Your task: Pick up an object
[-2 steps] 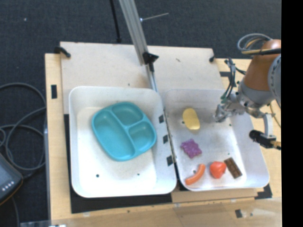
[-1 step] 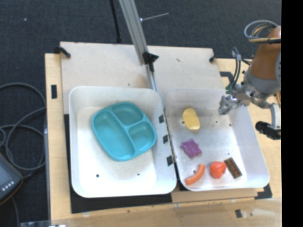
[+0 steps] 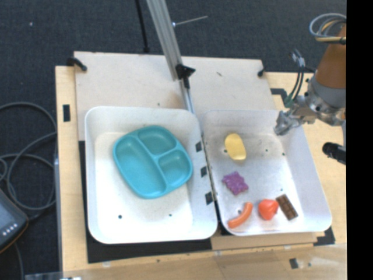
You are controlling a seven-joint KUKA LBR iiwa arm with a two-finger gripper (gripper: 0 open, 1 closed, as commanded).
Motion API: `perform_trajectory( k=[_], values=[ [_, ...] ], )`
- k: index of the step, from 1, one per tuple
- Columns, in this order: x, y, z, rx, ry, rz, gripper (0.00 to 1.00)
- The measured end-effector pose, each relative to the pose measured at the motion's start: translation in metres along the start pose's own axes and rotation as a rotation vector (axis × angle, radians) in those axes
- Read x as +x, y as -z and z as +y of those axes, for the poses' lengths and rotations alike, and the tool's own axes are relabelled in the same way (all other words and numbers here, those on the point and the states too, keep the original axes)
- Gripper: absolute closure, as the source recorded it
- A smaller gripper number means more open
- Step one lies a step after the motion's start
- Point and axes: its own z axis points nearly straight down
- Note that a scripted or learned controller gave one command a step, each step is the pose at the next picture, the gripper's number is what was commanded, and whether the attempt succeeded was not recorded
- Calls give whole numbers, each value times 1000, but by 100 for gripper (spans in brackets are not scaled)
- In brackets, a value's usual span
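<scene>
The right bin [image 3: 303, 162] holds a yellow lemon-like piece [image 3: 235, 146], a purple bunch of grapes [image 3: 235, 183], an orange carrot-like piece [image 3: 241, 214], a red-orange tomato-like piece [image 3: 267, 209] and a brown chocolate-like bar [image 3: 286, 207]. My gripper [image 3: 282, 123] hangs over the bin's far right corner, right of the yellow piece and well apart from every item. Nothing shows between its tips.
The left bin [image 3: 99, 156] carries a teal divided plate [image 3: 152, 160]. A slanted metal pole [image 3: 166, 34] rises behind the bins. Cables lie on the dark floor at the left. The wooden bench edge [image 3: 67, 156] frames both bins.
</scene>
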Motion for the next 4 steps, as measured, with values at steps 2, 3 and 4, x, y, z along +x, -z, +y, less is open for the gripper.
perform_trajectory(
  k=[2, 3, 4],
  values=[
    [99, 2, -5, 4, 4, 3, 100],
    [145, 1, -8, 4, 3, 3, 100],
    [190, 3, -8, 5, 4, 4, 100]
  ],
)
